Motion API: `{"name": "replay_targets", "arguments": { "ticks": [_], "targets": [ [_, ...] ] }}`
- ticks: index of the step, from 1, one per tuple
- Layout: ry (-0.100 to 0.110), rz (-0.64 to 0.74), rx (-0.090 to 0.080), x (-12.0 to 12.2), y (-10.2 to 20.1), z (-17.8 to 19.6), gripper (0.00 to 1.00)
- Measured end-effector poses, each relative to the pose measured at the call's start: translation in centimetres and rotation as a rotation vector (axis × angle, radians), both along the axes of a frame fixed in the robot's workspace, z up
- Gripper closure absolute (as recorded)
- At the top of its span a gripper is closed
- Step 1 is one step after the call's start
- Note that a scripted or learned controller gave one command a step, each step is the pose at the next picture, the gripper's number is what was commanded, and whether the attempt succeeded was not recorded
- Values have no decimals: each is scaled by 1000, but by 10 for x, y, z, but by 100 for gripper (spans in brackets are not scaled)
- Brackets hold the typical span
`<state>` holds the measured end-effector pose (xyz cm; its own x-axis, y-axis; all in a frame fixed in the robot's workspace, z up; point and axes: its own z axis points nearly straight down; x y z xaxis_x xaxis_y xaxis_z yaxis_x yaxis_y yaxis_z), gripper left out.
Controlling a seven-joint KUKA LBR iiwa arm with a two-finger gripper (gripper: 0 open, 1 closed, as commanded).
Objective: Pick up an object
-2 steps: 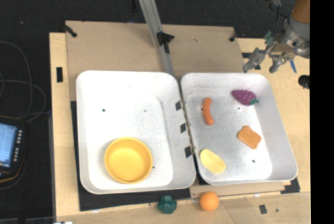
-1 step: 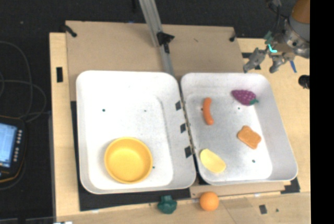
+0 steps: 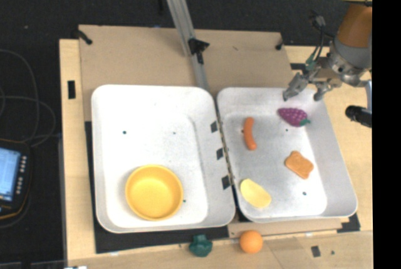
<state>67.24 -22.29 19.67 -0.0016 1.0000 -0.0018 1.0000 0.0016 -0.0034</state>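
Two shallow white bins with rounded corners and faintly speckled floors sit side by side on a tan bench. The left bin holds a round yellow bowl, smooth and glossy, near its front edge. The right bin holds four small toy foods, well apart from one another: a slim orange sausage lying lengthwise near the bin's left wall, a knobbly purple bunch of grapes with a green stem toward the back, a blocky orange-brown piece toward the right, and a pale yellow oval slice near the front edge. The gripper, of grey metal beneath an orange-banded wrist, hangs over the bin's back right corner, its two fingers spread apart with nothing between them, just behind the grapes. In front of the bins, on the bench, lie a smooth orange ball and a small dark green lump. A slanted grey metal rail rises behind the bins.
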Motion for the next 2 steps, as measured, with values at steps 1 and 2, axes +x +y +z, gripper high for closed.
{"name": "replay_targets", "arguments": {
  "ticks": [1, 2],
  "targets": [
    [0, 4, 0, 5, 2, -61, 0],
    [-2, 5, -1, 5, 1, -96, 0]
  ]
}}
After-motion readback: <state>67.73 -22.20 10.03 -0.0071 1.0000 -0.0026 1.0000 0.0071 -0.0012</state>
